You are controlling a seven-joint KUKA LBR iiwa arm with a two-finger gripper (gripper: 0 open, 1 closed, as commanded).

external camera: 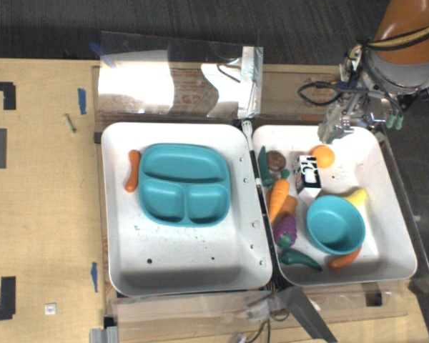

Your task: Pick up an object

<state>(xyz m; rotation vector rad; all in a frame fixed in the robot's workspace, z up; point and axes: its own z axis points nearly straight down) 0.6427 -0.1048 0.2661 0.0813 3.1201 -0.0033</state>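
Grey two-finger gripper (341, 127) hangs over the back rim of the right shallow white bin (397, 213), fingers pointing down. Cannot tell whether they are apart or together; nothing visible between them.

Nearest item: small round orange ball-like fruit (322, 156), just below and left of the gripper, apart from it, resting on the bin floor. Smooth, bright, slightly glossy. Touching its left side, a black-and-white printed small box (308, 174).

Further out in the same bin: round teal plastic bowl (334, 224), upright, with a yellow piece (356, 198) at its upper right rim and an orange piece (343, 259) at its lower edge. Along the left wall: brown round toy (276, 161), orange carrot-shaped toy (279, 199), purple eggplant-like toy (285, 229), dark green toy (299, 260) at the front.

Left shallow white bin (121, 249) holds a teal three-compartment plastic tray (184, 184), with an orange sausage-shaped toy (132, 170) just beside its left edge.
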